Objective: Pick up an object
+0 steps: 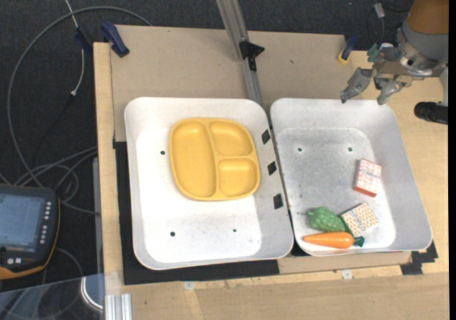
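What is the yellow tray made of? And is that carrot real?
The yellow tray looks like smooth moulded plastic: even colour, rounded compartments, a soft sheen. The carrot is probably a plastic toy, since its orange is uniform and glossy, though I cannot tell for certain.

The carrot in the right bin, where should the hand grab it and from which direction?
Grip the carrot across its thick orange middle, coming straight down from above. It lies flat and lengthwise along the bin's near wall, so fingers should close across its narrow width. The green toy sits close behind it and a patterned box beside that, so a side approach looks crowded.
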`<state>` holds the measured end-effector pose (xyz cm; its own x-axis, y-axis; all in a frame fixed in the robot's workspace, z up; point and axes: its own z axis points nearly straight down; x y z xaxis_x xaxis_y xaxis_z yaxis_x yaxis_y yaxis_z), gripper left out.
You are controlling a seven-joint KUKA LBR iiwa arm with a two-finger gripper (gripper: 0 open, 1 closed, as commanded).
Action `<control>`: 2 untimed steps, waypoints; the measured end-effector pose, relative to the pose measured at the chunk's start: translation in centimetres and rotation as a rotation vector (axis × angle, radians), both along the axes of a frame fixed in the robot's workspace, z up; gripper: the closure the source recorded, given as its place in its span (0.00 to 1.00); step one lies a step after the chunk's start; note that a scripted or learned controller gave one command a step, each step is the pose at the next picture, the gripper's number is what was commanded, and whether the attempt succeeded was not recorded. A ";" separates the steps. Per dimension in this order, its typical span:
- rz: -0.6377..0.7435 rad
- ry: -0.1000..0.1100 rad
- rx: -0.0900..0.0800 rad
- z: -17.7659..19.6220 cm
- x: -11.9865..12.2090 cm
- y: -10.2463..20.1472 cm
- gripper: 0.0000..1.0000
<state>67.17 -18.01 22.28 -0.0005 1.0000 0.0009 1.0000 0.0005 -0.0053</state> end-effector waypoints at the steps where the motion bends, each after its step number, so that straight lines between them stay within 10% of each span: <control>1: 0.000 0.003 0.001 -6.3 -0.4 -0.3 0.00; 2: 0.001 0.001 0.001 -10.8 -0.2 0.4 0.00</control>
